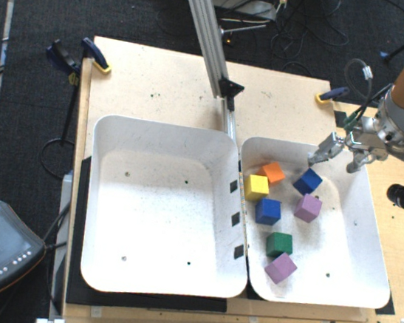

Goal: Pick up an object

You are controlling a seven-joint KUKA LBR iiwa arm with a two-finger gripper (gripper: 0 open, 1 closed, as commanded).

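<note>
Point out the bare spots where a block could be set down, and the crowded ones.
Free: the left bin, and the right bin's strip by its right wall. Crowded: the right bin's left half, where orange, yellow, blue, green and purple cubes cluster below the open gripper.

High fixed camera, slanting down over both bins [168, 134]
</note>
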